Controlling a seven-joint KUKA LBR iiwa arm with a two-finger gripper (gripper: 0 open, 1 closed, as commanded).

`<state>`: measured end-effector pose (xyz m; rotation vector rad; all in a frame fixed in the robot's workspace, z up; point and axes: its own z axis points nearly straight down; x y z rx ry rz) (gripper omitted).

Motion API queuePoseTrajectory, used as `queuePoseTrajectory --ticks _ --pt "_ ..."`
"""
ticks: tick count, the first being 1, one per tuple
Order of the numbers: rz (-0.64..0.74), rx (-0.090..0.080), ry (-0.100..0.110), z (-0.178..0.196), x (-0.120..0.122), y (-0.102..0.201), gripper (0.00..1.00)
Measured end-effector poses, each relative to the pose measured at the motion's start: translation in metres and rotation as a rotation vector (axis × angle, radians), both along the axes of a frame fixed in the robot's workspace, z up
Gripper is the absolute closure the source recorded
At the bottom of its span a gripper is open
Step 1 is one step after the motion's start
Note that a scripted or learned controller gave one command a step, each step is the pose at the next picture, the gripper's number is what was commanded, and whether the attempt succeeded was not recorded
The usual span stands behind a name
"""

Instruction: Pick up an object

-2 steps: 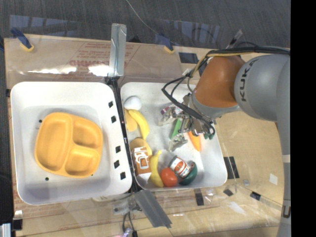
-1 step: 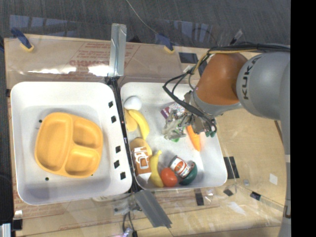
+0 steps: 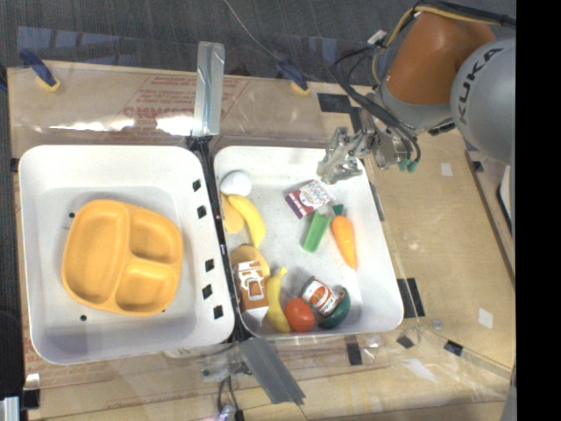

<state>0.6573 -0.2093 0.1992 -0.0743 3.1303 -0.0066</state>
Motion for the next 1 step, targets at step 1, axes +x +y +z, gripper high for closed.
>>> queuePoseTrajectory --ticks 1 --pt "0.0 0.002 0.006 -0.0035 -0.0013 0.0005 0.0"
